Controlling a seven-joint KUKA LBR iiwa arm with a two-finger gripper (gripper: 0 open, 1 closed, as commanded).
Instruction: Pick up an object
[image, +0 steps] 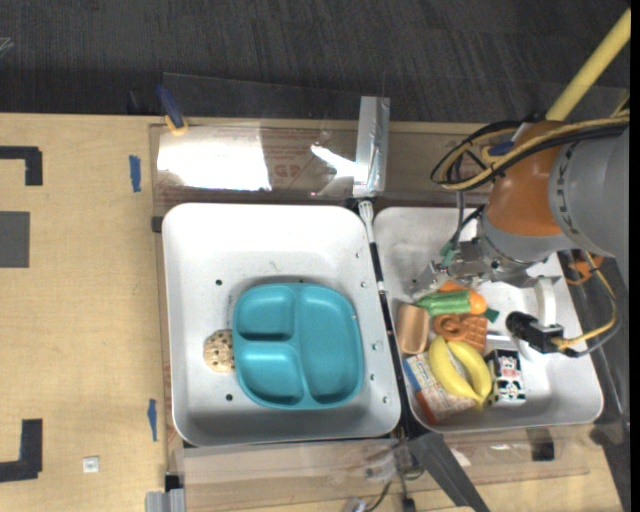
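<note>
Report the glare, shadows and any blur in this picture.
Camera view: strong glare on the clear panel behind the left bin; the teal plate is evenly lit and casts a soft shadow on the bin floor along its upper edge; the arm looks slightly soft next to the sharper banana; the gripper sits in clutter, hard to read.

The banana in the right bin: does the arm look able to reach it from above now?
Probably yes. The banana lies on top of the pile in the right bin, nothing covers it, and the end effector is just beyond it over the same bin.
</note>
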